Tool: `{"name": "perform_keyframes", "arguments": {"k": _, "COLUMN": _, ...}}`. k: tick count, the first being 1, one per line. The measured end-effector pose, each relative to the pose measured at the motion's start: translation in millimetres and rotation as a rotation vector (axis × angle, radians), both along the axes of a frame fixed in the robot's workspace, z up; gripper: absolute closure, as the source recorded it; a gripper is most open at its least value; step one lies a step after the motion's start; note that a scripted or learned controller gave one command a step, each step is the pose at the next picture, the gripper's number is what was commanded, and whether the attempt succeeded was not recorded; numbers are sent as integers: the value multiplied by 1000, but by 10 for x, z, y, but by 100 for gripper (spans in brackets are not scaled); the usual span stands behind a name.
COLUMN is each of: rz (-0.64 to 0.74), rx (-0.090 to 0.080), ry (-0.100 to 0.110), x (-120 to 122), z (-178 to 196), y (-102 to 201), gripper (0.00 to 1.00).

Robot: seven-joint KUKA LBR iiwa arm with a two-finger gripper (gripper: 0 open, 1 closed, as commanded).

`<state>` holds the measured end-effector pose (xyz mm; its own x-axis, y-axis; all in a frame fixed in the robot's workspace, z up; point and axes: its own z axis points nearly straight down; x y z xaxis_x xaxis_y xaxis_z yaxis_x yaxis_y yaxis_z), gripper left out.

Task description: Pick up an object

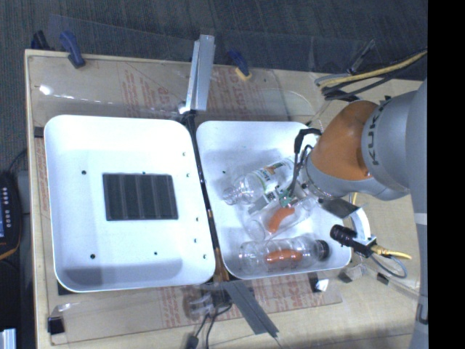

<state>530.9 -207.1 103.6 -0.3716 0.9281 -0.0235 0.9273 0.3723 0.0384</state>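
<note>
The right bin (218, 144) holds a heap of clear plastic items. A clear bottle with a green-and-white label (256, 184) lies tilted near the middle. A small orange piece (279, 217) sits just below it. Along the bin's near wall lies another clear bottle (282, 253) with something orange inside and a dark cap at its right end. My gripper (292, 195) reaches down from the grey and orange wrist (341, 155) into the heap, right beside the labelled bottle and above the orange piece. The wrist and the clear plastic hide its tip.
The left bin (73, 144) carries a dark ribbed rectangular block (139, 196) at its middle. A metal bar (199, 71) rises at the seam between the bins. Blue clamps (71, 48) hold the far edge. Yellow cables (370, 75) and a black fitting (347, 236) lie to the right.
</note>
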Motion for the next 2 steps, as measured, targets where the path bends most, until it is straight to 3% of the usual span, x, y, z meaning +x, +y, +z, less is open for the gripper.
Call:
{"name": "perform_keyframes", "arguments": {"k": 1, "rz": 4, "rx": -6, "ry": -18, "x": -61, "z": 38, "y": 15, "gripper": 0}}
{"name": "perform_keyframes", "arguments": {"k": 2, "rz": 32, "rx": -2, "ry": -2, "x": -11, "z": 5, "y": 5, "gripper": 0}}
